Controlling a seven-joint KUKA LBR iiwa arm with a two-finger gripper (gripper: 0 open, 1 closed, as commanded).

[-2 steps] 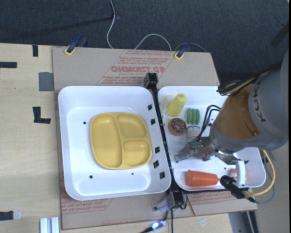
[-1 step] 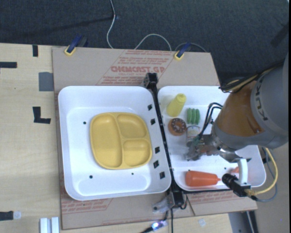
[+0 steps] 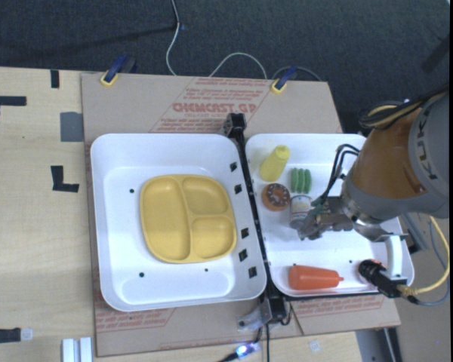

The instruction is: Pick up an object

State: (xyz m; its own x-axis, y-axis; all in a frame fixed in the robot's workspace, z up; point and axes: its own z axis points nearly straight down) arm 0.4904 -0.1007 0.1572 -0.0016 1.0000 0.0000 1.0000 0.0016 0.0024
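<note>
Bins sit side by side on a sheet of brown cardboard (image 3: 211, 111) that covers the bench, held at its far edge by two blue-and-yellow clamps. The left bin (image 3: 117, 164) holds a yellow divided plate (image 3: 187, 217) with three compartments, lying flat near the bin's middle. The right bin (image 3: 317, 145) holds the small items: a yellow cup-like piece (image 3: 275, 162) tilted near the divider, a green ribbed vegetable (image 3: 300, 179) just beside it, a brown ring-shaped doughnut (image 3: 275, 196) below those, and an orange carrot (image 3: 314, 278) lying lengthwise along the near wall. A small pale cylinder (image 3: 300, 204) stands just right of the doughnut. The arm, grey with its orange band, reaches in from the right, and the gripper (image 3: 311, 225) is low in the right bin, directly beside that pale cylinder and well apart from the carrot. Whether it grips anything cannot be made out from this angle.
</note>
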